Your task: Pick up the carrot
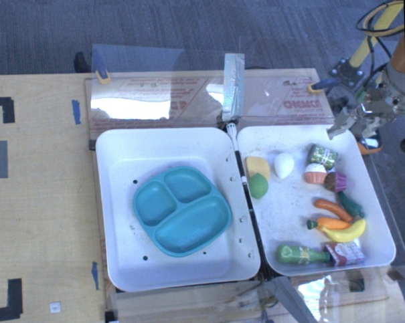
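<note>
light: bright, even | glare: clear panel (139,100) behind bins | shadows: soft | focus: slightly soft

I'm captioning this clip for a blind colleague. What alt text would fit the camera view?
A carrot lies untouched among toy foods in the right bin, beside a banana, while the robot's pincer hangs over that bin's far right corner. The left bin holds a blue divided plate.

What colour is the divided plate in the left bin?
Blue-teal plate, seen in the camera view.
</note>
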Controlling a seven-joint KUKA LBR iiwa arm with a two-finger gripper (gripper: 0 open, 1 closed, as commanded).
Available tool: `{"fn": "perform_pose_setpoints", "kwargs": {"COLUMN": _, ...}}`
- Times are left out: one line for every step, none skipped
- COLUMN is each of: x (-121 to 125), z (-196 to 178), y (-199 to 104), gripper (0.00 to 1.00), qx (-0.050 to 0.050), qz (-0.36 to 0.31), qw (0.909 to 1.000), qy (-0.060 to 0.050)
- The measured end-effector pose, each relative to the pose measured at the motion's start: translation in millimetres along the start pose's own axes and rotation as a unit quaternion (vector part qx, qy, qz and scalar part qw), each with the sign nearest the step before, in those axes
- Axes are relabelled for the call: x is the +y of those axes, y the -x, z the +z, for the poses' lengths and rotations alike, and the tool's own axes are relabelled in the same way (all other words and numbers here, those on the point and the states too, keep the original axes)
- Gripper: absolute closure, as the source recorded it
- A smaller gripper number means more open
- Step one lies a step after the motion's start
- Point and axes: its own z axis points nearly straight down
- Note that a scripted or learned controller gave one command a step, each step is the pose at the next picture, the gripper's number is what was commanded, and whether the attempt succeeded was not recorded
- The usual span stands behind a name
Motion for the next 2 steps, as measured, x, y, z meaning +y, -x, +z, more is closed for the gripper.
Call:
{"fn": "perform_pose_setpoints", "kwargs": {"x": -44, "z": 30, "y": 1, "gripper": 0.0, "qx": 0.0, "qz": 0.037, "qw": 0.9993, "qy": -0.001}}
{"fn": "perform_pose_setpoints", "kwargs": {"x": -119, "z": 75, "y": -46, "gripper": 0.0, "qx": 0.001, "qz": 0.128, "qw": 0.9918, "qy": -0.003}}
